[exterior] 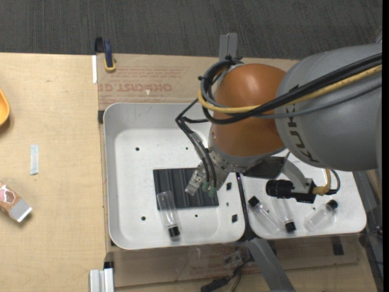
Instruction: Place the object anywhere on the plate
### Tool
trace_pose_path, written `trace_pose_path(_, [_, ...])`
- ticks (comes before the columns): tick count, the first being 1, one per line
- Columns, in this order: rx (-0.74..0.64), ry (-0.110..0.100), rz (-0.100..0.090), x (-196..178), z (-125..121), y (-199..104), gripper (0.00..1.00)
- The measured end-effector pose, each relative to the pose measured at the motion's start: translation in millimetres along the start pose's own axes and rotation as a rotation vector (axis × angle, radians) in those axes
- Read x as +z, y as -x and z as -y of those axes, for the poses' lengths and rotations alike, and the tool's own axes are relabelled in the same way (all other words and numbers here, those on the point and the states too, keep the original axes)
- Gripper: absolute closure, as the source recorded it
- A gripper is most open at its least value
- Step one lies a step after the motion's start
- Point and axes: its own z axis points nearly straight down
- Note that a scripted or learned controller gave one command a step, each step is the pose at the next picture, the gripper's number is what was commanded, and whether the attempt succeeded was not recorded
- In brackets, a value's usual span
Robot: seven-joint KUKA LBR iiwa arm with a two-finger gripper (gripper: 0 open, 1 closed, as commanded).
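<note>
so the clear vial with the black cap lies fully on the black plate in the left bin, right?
Not quite. The camera view shows the vial lying mostly on the white floor of the left bin, overlapping just the lower left corner of the black plate.

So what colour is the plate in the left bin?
Black, ribbed plate, clearest in the camera view.

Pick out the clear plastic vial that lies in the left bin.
It is the clear plastic vial with a black cap, overlapping the dark ribbed plate's front left corner; the other vials lie in the right bin.
</note>
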Motion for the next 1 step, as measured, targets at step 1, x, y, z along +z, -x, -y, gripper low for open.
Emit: trace_pose_path(1, [-0.009, 0.003, 0.002, -26.5, 23.8, 17.7, 1.0])
